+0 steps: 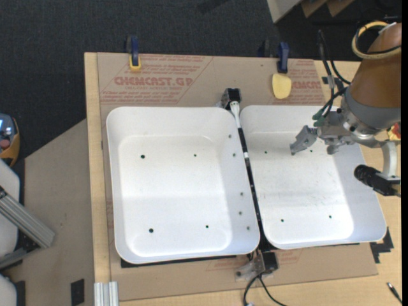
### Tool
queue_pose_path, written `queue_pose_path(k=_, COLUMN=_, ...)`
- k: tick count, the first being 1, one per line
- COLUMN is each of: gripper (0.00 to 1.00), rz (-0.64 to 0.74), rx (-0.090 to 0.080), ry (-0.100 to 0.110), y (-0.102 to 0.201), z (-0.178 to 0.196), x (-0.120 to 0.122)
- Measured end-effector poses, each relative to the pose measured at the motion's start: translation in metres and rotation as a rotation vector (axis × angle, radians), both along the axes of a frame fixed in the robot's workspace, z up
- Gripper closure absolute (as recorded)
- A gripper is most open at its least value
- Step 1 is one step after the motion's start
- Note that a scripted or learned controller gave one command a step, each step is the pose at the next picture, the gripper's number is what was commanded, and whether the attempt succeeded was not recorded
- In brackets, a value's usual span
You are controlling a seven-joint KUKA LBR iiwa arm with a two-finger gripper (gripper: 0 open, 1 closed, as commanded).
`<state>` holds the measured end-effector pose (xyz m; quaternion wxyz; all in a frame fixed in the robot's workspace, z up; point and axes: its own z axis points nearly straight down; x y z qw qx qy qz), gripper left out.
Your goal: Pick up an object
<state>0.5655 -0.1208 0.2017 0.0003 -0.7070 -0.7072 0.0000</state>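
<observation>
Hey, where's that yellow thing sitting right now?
In the camera view, the yellow object lies on the brown board just behind the right bin, near its back-left corner and just below the blue clamp.

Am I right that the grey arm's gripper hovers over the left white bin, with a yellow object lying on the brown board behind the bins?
Not quite. The camera view shows the gripper over the right white bin, not the left one. The yellow object does lie on the brown board behind the bins.
</observation>
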Motion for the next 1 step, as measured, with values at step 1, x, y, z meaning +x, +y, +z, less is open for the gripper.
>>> queue_pose_path(k=1, gripper=0.00, rz=0.001, rx=-0.006, ry=-0.018, y=-0.0156, z=0.2902, x=-0.0266)
